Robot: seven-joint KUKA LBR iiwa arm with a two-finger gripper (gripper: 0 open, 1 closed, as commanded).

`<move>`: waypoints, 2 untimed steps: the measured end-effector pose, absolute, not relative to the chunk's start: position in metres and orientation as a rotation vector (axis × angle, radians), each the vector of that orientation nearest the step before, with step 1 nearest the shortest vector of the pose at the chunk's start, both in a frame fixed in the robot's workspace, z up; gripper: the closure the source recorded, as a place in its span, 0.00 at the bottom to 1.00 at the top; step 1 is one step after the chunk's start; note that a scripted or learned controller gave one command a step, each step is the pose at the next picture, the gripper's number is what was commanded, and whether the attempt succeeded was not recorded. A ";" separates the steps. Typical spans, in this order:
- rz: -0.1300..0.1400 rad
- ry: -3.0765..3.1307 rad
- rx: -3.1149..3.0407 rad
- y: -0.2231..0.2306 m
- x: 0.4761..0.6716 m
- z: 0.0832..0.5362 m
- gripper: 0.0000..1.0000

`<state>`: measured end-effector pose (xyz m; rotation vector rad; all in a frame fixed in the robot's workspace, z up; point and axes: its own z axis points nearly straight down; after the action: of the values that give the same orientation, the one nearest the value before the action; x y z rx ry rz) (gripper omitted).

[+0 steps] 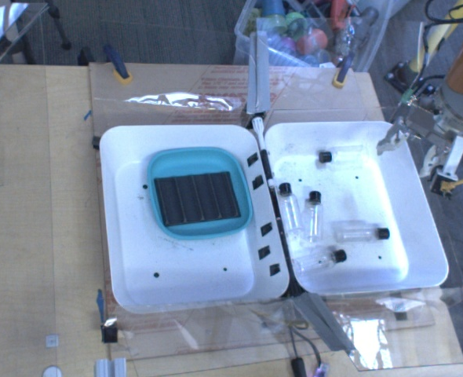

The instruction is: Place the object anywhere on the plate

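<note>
A teal plate (pixel 198 191) with a dark ribbed insert lies in the left bin (pixel 129 234). Several clear vials with black caps lie in the right bin (pixel 420 242): one near the divider (pixel 289 208), one beside it (pixel 315 217), one lying sideways (pixel 359 231), and one toward the front (pixel 322 258). A lone black cap (pixel 324 157) sits nearer the back. My gripper (pixel 443 159) hangs at the right edge of the view, just outside the right bin's rim, apart from the vials and holding nothing I can see.
A row of black clips (pixel 263 206) runs along the divider between the bins. A clear tub of colourful items (pixel 318 14) stands behind the bins. Crinkled tape and plastic line the bench at back and front.
</note>
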<state>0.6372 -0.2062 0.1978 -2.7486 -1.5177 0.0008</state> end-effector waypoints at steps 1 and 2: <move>-0.001 -1.513 -2.755 -0.209 0.656 0.407 0.00; -0.002 -1.501 -2.763 -0.213 0.668 0.435 0.00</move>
<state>0.6679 -0.2130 0.4352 -2.7626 -1.5006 -0.0025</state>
